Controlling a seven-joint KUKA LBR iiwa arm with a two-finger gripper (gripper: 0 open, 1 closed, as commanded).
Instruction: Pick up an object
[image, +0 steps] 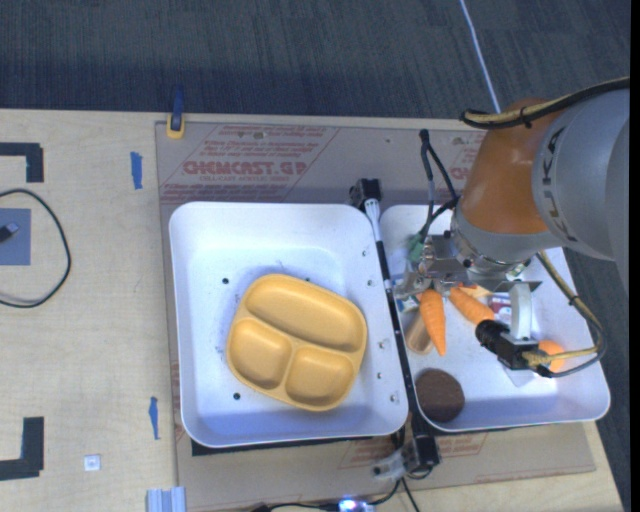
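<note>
Grey KUKA arm with the orange band above its wrist (520, 180) enters from the right edge of the camera view, upper corner, and is bent steeply downward, so the view looks onto the top of the wrist housing. Black and orange cables run along the wrist and loop off to its right. Two-finger metal gripper (432, 268) sits low beneath the wrist flange, mostly hidden by it; finger spacing not readable.

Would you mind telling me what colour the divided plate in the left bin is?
Yellow: the three-compartment plastic plate shows plainly in the camera view.
</note>
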